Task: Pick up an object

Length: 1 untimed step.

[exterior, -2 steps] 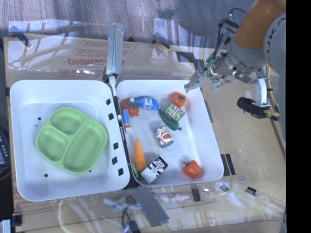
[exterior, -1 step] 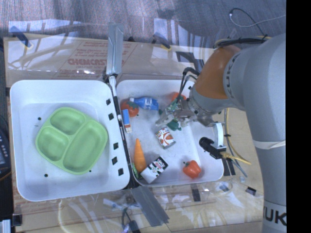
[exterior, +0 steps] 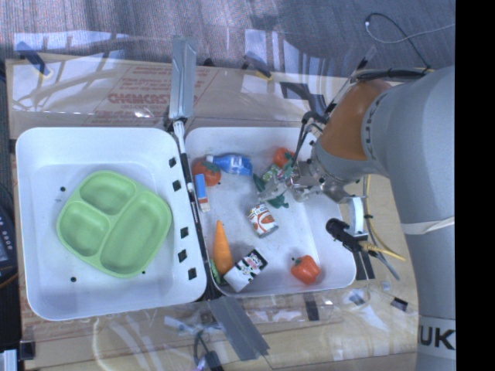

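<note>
Claw (exterior: 288, 182) low in right bin (exterior: 340, 280), over greenish item (exterior: 272, 181) beside small can (exterior: 263, 219); finger state unclear. Carrot (exterior: 221, 247), red pepper (exterior: 306, 269) nearby. Green plate (exterior: 114, 222) in left bin (exterior: 46, 284).

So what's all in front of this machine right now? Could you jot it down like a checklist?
Surface: bench with two white bins, left bin and right bin, side by side.
Job's things: in the right bin, a carrot, red pepper, small carton, can, blue bottle, a tube, a green item under the gripper.
Clutter: green divided plate in the left bin.
Gripper: gripper low over the right bin's far side; whether it grips anything cannot be told.
Cables: black cable looping above the arm.
Surroundings: tape strips on the bench's near edge.
</note>
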Motion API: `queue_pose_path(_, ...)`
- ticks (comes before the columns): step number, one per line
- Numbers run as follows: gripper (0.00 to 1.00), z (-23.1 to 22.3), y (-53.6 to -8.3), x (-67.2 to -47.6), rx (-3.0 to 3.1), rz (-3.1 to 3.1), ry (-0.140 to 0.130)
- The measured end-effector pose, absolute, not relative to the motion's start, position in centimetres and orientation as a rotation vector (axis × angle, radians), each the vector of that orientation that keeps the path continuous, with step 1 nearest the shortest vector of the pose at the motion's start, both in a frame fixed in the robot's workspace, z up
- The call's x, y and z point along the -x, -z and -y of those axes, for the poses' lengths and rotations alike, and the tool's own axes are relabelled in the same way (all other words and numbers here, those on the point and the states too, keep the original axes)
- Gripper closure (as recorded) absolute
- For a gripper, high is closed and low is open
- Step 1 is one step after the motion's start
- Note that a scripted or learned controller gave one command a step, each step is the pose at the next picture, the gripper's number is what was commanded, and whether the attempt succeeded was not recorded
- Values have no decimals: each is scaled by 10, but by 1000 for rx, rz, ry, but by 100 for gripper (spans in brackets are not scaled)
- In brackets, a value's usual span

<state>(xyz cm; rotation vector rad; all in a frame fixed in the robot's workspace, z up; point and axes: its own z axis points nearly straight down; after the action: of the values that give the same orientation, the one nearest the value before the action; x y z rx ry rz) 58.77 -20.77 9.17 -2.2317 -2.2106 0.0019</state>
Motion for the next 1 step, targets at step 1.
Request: queue_pose_path(1,100,207,-102,-588,2225,2215,-3)
